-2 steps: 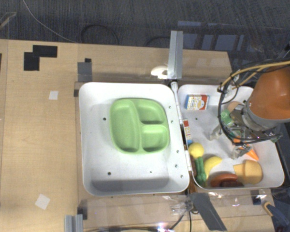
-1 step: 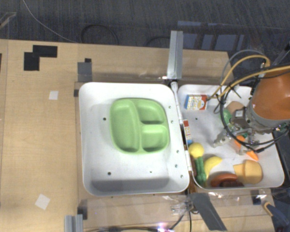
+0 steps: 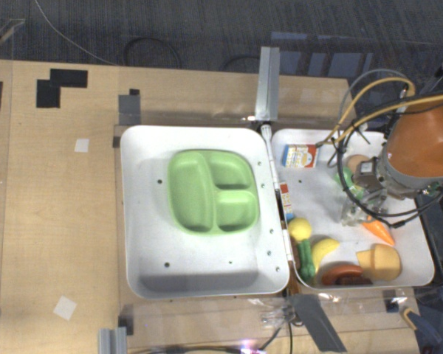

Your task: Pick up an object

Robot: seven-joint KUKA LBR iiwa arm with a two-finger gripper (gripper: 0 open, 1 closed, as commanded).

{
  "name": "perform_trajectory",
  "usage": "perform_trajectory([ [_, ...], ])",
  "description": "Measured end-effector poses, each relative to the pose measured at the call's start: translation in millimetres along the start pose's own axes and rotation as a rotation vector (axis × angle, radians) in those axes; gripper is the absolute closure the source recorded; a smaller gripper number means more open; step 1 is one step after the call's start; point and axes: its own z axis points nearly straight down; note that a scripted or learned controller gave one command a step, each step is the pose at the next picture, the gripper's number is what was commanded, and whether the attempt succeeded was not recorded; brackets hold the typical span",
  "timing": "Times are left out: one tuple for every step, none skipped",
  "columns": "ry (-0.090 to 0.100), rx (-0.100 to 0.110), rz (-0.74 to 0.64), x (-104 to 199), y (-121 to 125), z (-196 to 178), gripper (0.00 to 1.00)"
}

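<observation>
The gripper (image 3: 352, 214) hangs low over the middle of the right bin (image 3: 421, 277), beside an orange carrot (image 3: 379, 231); whether it is spread or pinching cannot be told. Yellow lemons (image 3: 300, 230) crowd the bin's front edge, a small carton (image 3: 299, 155) its back-left corner, and a green divided tray (image 3: 211, 190) fills the left bin (image 3: 140, 271).
</observation>
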Motion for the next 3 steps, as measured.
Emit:
perform_trajectory([
  [0.007, -0.014, -0.245, -14.4, -17.1, -130.3, 1.00],
  [-0.005, -0.029, -0.913, -0.6, -41.7, -34.8, 1.00],
  [-0.003, -0.026, -0.912, -0.7, -42.5, -36.2, 0.00],
])
